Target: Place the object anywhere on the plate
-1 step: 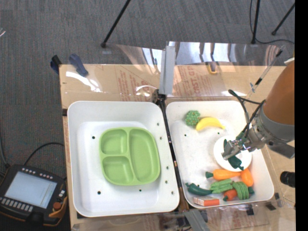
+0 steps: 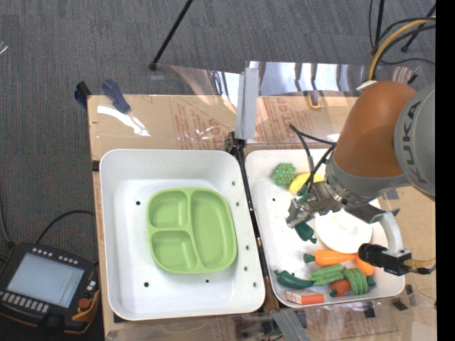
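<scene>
a green three-part plate lies in the left bin, lower centre of the frame. toy food fills the right bin: a green broccoli, a yellow piece, an orange carrot and green beans. the gripper hangs low over that bin just beside a dark green piece; whether it is open or holds anything cannot be told.

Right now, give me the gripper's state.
Gripper: low in the right bin over the toy food; open or shut cannot be told, nothing seen held.
</scene>
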Robot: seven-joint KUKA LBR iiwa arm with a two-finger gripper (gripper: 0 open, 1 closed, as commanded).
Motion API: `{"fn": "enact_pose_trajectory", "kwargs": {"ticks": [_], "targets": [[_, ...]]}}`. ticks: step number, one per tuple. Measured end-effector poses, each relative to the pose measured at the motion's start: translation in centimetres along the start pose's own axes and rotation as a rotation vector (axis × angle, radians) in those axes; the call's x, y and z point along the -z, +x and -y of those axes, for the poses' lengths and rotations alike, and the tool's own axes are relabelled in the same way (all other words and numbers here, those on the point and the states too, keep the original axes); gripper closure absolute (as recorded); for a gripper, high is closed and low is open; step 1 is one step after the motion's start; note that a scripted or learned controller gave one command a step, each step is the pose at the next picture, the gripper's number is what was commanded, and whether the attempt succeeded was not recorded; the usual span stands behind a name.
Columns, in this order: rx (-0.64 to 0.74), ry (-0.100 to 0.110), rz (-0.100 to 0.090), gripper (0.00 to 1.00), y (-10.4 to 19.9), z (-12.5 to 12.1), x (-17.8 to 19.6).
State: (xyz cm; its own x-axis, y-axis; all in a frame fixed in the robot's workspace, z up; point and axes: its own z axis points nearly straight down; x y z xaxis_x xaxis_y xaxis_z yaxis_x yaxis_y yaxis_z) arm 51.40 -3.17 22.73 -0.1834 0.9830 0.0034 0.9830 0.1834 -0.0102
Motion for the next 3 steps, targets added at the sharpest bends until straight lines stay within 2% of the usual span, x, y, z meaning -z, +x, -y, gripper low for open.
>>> {"fn": "enact_pose_trajectory", "kwargs": {"ticks": [1,2,3], "targets": [[0.301,-0.003,0.003,1.0,7.2,-0.2,1.0],[0.291,0.007,0.002,1.0,13.4,-8.4,-7.1],[0.29,-0.007,0.005,0.0,13.3,-8.7,-6.3]]}}
